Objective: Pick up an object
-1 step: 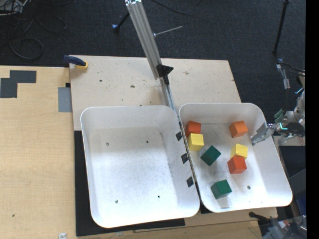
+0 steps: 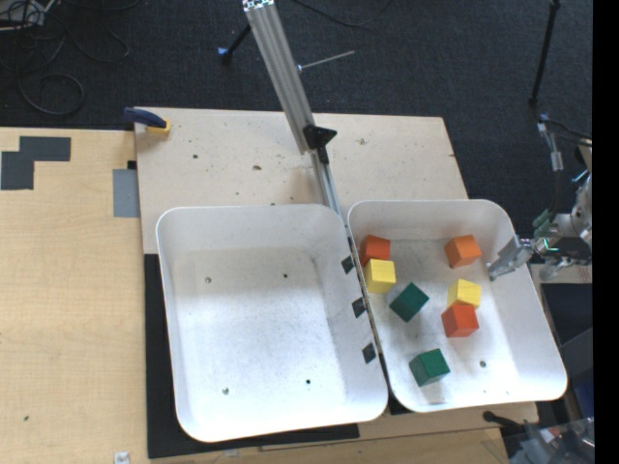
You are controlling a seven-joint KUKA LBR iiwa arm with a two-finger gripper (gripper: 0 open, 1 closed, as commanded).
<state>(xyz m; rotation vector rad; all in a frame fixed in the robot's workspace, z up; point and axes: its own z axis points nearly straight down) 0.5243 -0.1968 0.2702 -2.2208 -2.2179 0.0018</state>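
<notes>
The right white bin (image 2: pixel 522 356) holds several small blocks. An orange-red block (image 2: pixel 375 248) and a yellow block (image 2: pixel 380 275) touch near its left wall. A dark green block (image 2: pixel 408 301) lies just right of them. An orange block (image 2: pixel 462 250), a second yellow block (image 2: pixel 465 292) and a red block (image 2: pixel 459 319) sit toward the right side. Another green block (image 2: pixel 428 365) rests near the front. My gripper (image 2: pixel 501 262) reaches in over the bin's right rim, just right of the orange block, with nothing seen in it.
The left white bin (image 2: pixel 193 259) stands beside the right one, with black clips (image 2: pixel 360 307) along the shared wall. A slanted aluminium pole (image 2: pixel 288 75) rises behind the bins. A blue clamp (image 2: pixel 147 119) lies at the bench's back left corner.
</notes>
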